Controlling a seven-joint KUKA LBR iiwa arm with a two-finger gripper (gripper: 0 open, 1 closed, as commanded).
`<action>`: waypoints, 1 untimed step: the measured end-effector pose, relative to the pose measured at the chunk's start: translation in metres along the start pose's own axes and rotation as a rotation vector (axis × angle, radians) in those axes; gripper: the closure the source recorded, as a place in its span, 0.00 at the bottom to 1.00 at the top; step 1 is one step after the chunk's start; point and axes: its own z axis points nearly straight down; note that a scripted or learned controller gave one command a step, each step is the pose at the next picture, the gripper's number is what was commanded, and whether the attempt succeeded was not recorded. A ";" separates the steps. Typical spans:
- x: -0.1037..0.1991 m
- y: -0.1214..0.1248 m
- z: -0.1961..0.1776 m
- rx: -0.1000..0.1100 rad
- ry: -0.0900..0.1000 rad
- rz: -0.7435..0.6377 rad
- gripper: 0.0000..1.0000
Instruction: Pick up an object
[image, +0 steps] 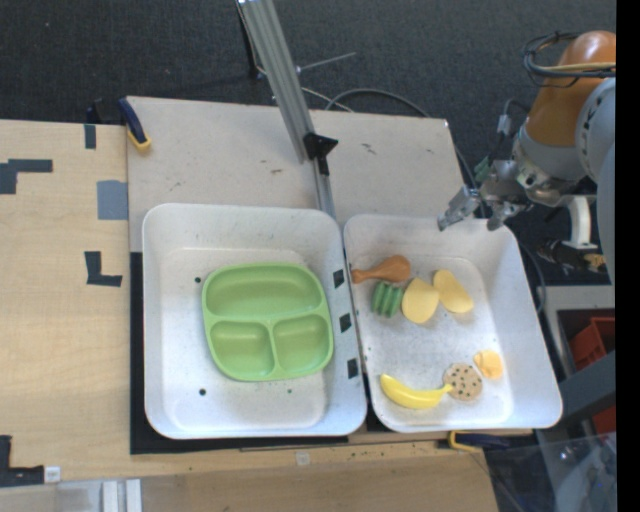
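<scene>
The bench (250, 150) holds two white bins. The left bin (160, 330) is far to the left of the gripper (470, 210) and holds a green plate (267, 322) with three parts. The right bin (530, 350) sits just below the gripper, which hangs over its top edge with nothing in it. I cannot tell if it is open or closed. Below it lie toy foods: a drumstick (383, 270), two yellow chips (436, 297), a banana (412, 393), a green piece (387, 298), a cookie (462, 381) and an orange bit (489, 364).
</scene>
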 end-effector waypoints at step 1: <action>0.000 0.000 0.000 0.000 0.000 0.000 0.00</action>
